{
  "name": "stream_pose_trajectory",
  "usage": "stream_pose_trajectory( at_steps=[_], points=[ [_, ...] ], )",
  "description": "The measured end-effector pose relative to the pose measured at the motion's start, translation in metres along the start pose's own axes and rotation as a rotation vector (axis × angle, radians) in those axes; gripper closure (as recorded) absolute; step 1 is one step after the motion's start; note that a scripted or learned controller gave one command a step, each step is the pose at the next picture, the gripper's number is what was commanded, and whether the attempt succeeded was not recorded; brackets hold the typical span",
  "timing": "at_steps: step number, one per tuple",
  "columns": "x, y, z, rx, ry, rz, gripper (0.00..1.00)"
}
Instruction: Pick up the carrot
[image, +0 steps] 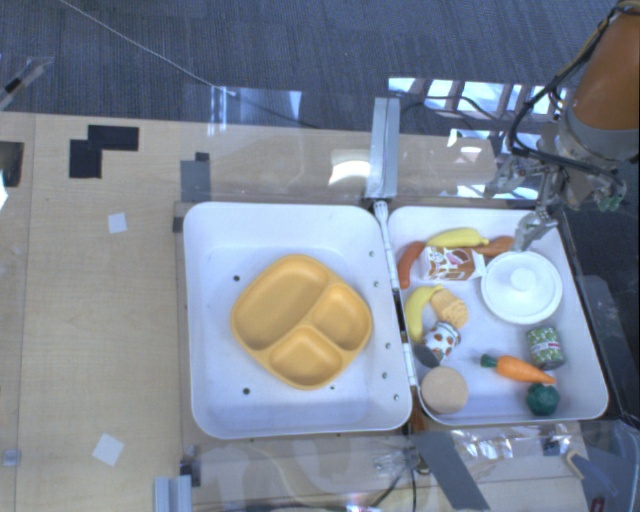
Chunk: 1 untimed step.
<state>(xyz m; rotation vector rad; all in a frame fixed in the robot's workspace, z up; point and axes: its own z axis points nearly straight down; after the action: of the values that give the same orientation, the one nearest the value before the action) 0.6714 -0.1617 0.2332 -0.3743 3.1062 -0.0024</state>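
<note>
The carrot (522, 369) is orange with a small green top and lies flat in the right bin (590, 390) near its front right corner. It rests between a green can (546, 346) and a dark green round item (543, 399). My gripper (537, 222) hangs at the back right of that bin, above the back edge of a white bowl (520, 286). It is well behind the carrot and apart from it, and nothing shows in its grasp.
The right bin also holds two bananas (458, 238) (420, 310), a red sausage (408, 262), a snack packet (450, 264), a biscuit (452, 305) and a round bun (445, 389). A yellow divided plate (302, 320) lies in the left bin (210, 400). A metal divider (384, 150) stands behind the bins.
</note>
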Motion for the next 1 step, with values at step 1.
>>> stream_pose_trajectory(
  at_steps=[1],
  points=[
    [0.0672, 0.0249, 0.0714, -0.001, 0.008, 0.284, 0.00]
  ],
)
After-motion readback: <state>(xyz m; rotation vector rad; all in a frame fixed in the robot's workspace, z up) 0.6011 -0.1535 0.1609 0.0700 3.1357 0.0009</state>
